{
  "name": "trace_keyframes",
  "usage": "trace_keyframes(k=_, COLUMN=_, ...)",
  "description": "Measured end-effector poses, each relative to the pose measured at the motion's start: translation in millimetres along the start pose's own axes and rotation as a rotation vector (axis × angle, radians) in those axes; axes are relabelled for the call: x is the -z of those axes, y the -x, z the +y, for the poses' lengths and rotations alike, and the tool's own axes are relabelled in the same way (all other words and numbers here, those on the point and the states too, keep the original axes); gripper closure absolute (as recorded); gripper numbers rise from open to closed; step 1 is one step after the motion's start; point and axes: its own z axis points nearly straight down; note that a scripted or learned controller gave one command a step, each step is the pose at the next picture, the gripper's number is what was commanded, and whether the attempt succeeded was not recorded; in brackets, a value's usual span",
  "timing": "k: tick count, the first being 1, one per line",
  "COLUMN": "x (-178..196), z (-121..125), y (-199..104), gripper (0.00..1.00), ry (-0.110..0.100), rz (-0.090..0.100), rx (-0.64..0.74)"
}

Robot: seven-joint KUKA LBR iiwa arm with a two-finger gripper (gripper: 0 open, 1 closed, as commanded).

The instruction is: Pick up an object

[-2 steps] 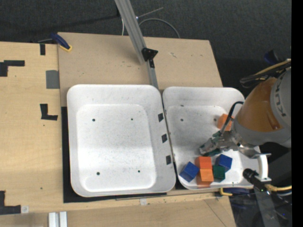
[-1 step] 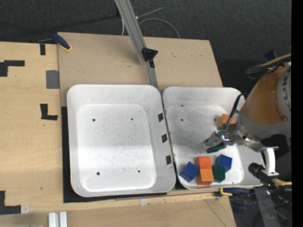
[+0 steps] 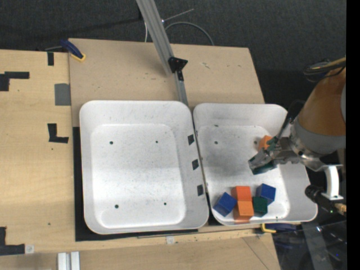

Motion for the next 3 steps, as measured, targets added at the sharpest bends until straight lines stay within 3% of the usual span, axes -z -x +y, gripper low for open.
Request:
trace_keyframes(k=1, x=52.5, z=1.2, y=-0.2, gripper=1.00, ry=0.001, rz=-0.001, rx=0.000)
trace_keyframes(k=3, x=47.3, z=10.8, y=-120.8, gripper=1.00, ry=-0.005, rz=0.003, rx=0.007)
